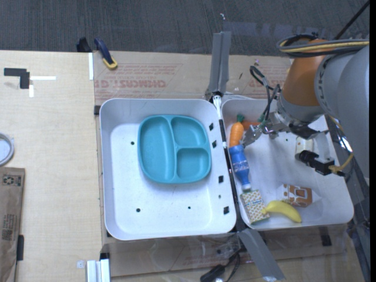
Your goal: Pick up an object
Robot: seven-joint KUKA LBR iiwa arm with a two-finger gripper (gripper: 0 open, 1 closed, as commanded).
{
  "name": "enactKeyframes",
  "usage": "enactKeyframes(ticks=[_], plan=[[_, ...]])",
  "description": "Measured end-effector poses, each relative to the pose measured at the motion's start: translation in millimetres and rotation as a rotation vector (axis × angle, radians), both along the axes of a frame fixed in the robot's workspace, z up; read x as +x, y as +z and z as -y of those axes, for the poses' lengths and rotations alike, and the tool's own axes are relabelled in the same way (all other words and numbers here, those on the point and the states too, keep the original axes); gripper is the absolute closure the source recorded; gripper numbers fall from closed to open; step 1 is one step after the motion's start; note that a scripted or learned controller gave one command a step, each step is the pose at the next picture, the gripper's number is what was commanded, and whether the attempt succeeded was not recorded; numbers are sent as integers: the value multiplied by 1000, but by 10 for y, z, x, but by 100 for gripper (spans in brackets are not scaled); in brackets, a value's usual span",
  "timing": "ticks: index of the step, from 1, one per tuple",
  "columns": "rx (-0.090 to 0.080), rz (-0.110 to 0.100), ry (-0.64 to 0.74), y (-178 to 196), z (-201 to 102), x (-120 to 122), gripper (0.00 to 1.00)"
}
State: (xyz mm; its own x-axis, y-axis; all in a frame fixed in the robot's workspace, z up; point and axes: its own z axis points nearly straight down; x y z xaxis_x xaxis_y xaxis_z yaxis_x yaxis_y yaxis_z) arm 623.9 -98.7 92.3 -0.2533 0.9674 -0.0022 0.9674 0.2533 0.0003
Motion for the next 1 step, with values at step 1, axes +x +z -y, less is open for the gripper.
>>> enactKeyframes(ticks=[1], plan=[[-2, 0, 4, 93, -3, 4, 100]])
